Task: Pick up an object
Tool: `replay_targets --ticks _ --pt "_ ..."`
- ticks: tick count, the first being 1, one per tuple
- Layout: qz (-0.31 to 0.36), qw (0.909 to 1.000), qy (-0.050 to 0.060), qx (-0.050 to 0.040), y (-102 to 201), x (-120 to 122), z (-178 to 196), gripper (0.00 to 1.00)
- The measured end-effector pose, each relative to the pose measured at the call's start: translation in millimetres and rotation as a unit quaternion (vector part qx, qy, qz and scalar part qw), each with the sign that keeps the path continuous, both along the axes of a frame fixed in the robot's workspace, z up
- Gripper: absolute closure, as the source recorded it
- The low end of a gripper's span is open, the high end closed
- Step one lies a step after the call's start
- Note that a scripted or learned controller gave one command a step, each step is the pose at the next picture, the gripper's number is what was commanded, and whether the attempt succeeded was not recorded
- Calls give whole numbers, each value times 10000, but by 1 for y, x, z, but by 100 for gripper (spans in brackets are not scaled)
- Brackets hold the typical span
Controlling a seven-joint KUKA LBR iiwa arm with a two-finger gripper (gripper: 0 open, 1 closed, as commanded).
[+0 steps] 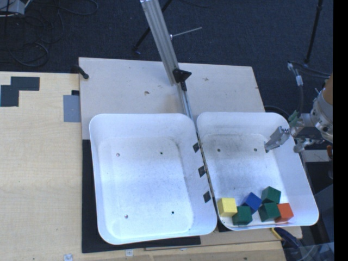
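Several small blocks lie clustered in the near corner of the right bin (239, 125): a yellow one (228, 206), a blue one (253, 200), three dark green ones (271, 194) (242, 215) (267, 211) and an orange-red one (284, 212). My gripper (288, 141) hovers over the right bin's far right rim, well behind the blocks. It is open, with one grey finger (275, 140) over the bin floor and the other by the rim. Nothing sits between the fingers.
The left bin (103, 125) lies beside the right one, with black clips (200, 170) along the shared edge. A slanted aluminium post (163, 42) rises behind the bins. Light wooden bench surface extends to the left.
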State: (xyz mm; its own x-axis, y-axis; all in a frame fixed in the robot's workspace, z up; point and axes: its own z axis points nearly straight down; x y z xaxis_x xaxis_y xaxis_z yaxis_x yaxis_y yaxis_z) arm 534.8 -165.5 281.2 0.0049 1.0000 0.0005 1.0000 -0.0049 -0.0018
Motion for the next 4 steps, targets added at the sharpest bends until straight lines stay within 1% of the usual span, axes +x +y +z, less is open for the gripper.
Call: replay_targets --ticks 1,2,3,4 --pt "44 10000 48 22 60 -15 -84 0" --pt "19 10000 14 3 47 -30 -87 0" --pt "25 10000 -7 -1 53 -3 -191 0" --pt "7 10000 20 8 61 -28 -182 0"
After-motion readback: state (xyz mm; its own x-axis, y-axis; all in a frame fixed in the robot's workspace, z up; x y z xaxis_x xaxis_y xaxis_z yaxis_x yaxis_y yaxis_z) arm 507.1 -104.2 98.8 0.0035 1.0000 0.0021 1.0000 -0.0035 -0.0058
